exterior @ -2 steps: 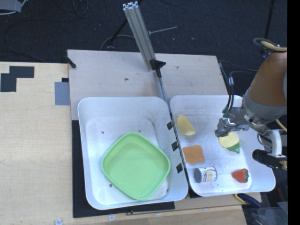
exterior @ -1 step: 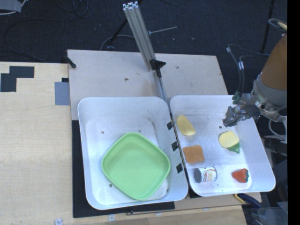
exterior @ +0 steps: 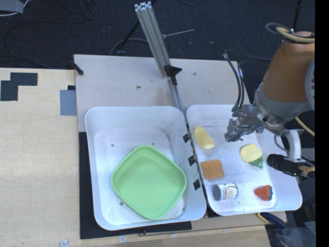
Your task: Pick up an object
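The bench (exterior: 123, 86) carries two shallow white bins side by side: the left bin (exterior: 103, 133) holds a big light-green square plate (exterior: 149, 181) lying flat, and the right bin (exterior: 288, 197) holds the small things worth picking. Over that right bin the arm (exterior: 288, 76) leans in from the right, its gripper (exterior: 234, 133) hanging low above bare bin floor near the bin's far side. Whether the fingers are spread or closed I cannot tell, since they read as one dark cluster from this angle; nothing is visibly caught between them. Around it lie a yellow oval piece (exterior: 203, 138) just to the left, toward the divider, its long axis running roughly away from the camera; a yellow-and-green piece (exterior: 252, 154) just to the near right; an orange-brown square block (exterior: 212, 169) nearer the camera; then a small can (exterior: 225, 191) on its side and a red strawberry-like toy (exterior: 263, 192) at the near edge. By my judgement the two yellow pieces are the closest targets, each a short sideways shift from the gripper, so any descent straight down here would meet only floor
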